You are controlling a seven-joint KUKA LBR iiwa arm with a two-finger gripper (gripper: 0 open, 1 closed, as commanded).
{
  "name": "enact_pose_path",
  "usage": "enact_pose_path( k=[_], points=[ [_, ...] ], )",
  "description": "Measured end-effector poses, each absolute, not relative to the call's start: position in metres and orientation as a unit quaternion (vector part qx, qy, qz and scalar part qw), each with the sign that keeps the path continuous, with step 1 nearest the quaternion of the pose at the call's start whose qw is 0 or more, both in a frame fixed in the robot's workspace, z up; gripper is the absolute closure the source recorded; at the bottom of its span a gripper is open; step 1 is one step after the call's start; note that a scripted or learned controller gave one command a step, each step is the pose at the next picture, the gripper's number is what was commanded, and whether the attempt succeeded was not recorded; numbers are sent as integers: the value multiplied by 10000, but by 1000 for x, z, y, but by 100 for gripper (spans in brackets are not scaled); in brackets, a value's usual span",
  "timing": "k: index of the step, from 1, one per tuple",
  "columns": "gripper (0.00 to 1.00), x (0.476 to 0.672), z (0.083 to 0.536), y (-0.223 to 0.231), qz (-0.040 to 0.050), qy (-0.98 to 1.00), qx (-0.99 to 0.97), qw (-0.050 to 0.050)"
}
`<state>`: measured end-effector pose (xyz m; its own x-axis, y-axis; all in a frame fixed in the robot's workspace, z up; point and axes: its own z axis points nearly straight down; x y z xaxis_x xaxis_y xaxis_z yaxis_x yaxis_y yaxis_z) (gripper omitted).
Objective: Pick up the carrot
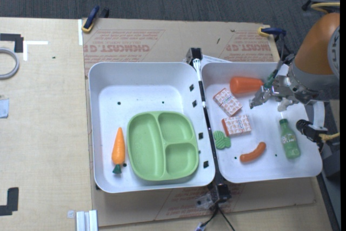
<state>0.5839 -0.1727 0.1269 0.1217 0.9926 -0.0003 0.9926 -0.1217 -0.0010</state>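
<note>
Not begun, by the look of things: carrot (pixel 118 146) lying untouched on the floor of the left bin (pixel 141 79), at about nine o'clock from the green divided plate (pixel 161 145), just beside its rim, pointed end up toward twelve and leafy green end down toward six. Well apart from it, over in the right bin (pixel 267 170), the gripper (pixel 263 96) hanging near the upper middle, reached in from three o'clock under the grey wrist and orange band. Nothing seen between the fingers; whether spread or closed, cannot tell at this slant and size. Just at ten o'clock of the gripper, nearly touching its tip, an orange cone-like toy (pixel 246 84), easily mistaken for the target but not the carrot with the green top. Also in the right bin: two small red-and-white boxes (pixel 227 101) at about eight o'clock from the gripper, a green leafy piece (pixel 221 139) by the dividing wall, a sausage (pixel 253 152) toward six, and a green bottle (pixel 289 139) toward four. Left to do, as judged from here: all of it. Crossing the divider toward nine o'clock, lining up over the carrot, descending, closing, lifting. Likely trouble at the pick: little room between the carrot and the plate rim on one side and the bin wall on the other, so a grasp across the narrow body probably safest.
</note>
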Motion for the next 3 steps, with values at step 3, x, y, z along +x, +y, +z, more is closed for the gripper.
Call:
enact_pose_path(
  k=[3],
  points=[
    [0,608,190,-105,7,-5621,-8271,-2]
  ],
)
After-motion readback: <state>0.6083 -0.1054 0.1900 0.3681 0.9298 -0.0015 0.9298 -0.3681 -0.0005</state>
